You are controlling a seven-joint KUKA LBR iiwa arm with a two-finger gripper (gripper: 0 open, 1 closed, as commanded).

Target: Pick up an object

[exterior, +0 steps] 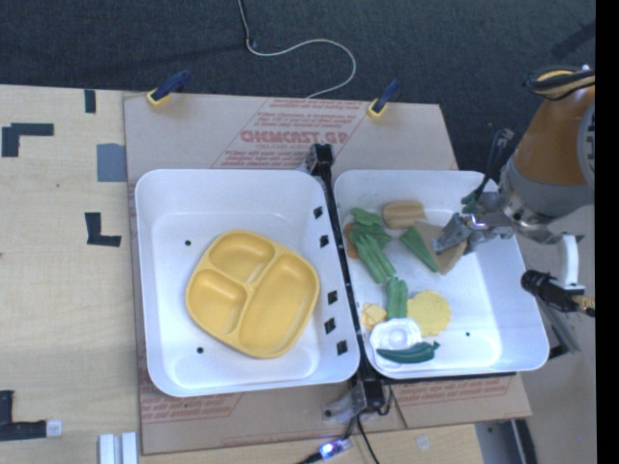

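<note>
Cardboard (290, 133) lies under both bins, held at its far edge by two blue and yellow clamps (168, 86), and a thin white cable (309, 51) loops across the dark floor behind it. In the left bin (160, 259) sits a yellow divided plate (253, 292), turned at a slant, with three compartments. The right bin (503, 327) holds a scatter of toy food: a bunch of green leafy pieces (368, 238) near its left wall, a tan bread roll (403, 213) beyond them, a green wedge (418, 247) just beside the roll, a green stalk (397, 298) nearer the front, a yellow round slice (428, 311) touching it, a small yellow bit (372, 314) by the left wall, and a white piece (395, 335) with a dark green pod (408, 354) lying against its front side. The gripper (453, 240) reaches in from the right, low over the right bin, its tip just beside the green wedge and a brownish piece (446, 261). Its fingers are too dark and blurred to tell whether they are wide or narrow, and nothing can be made out between them
</note>
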